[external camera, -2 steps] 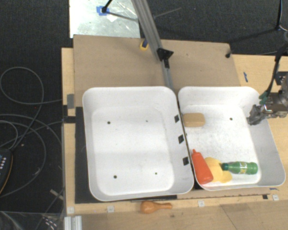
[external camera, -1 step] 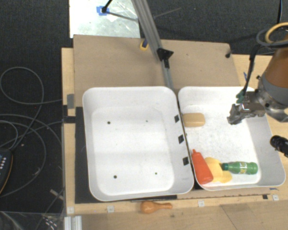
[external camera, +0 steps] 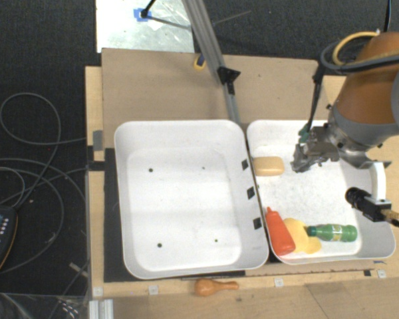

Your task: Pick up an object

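A grey robot arm's gripper (external camera: 304, 159) hangs over the right white plastic bin (external camera: 379, 244); its grip state cannot be told. Below lie a tan rounded block (external camera: 268, 166), red bottle (external camera: 279, 231), yellow banana-shaped toy (external camera: 300, 234) and green bottle (external camera: 332, 232), its label unreadable.

The hand (external camera: 306, 157) looks like dull dark metal, under a smooth, slightly shiny orange band (external camera: 372, 78) on the arm. Beneath it the right bin (external camera: 279, 135) is white plastic with a faintly speckled floor; the left bin (external camera: 179, 198), well to its side, is the same plastic, smooth and satin. Just beside the hand lies a matt tan block (external camera: 268, 166). Nearer the camera, a glossy red bottle (external camera: 279, 231), a yellow plastic piece (external camera: 302, 235) and a shiny green bottle (external camera: 331, 232). The counter (external camera: 159, 85) looks like matt brown board.
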Robot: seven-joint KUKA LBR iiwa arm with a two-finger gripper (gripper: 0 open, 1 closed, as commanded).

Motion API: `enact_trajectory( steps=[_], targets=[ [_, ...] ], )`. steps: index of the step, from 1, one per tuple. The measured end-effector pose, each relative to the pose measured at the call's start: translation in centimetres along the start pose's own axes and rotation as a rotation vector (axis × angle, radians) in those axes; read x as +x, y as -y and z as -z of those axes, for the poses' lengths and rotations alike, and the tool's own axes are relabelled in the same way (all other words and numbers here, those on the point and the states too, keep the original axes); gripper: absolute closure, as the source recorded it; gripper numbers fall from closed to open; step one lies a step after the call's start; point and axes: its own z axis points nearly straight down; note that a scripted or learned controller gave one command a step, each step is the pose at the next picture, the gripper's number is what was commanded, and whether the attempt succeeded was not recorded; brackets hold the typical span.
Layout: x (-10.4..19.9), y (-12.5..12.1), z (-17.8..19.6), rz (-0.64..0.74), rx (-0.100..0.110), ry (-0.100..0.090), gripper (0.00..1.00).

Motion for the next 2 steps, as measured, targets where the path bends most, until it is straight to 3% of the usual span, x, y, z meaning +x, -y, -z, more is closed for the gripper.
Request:
enact_trajectory(
  steps=[2],
  targets=[
    [10.5, 0.0, -0.8, 0.001, -0.001, 0.0, 1.0]
  ],
)
